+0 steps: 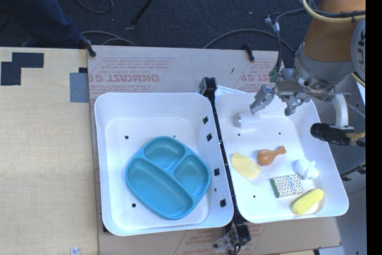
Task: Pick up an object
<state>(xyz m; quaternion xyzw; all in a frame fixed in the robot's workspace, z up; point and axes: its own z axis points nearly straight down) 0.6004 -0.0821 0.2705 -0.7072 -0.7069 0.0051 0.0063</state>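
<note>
My gripper (276, 106) hangs over the far end of the right bin (268, 134), open, with nothing between its two grey fingers (261, 101). Nearer the front of that bin lie a pale yellow lump (245, 165), an orange gourd-shaped toy (271, 156), a small white object (305, 169), a green-and-white patterned block (287, 186) and a yellow corn cob (308, 201). All of them sit well below the gripper in the picture, apart from it.
The left bin (119, 119) holds a blue divided plate (168, 184). A black divider (216, 146) runs between the two bins. A small grey item (236, 121) lies near the right bin's far left corner. Cardboard and a wooden bench top surround the bins.
</note>
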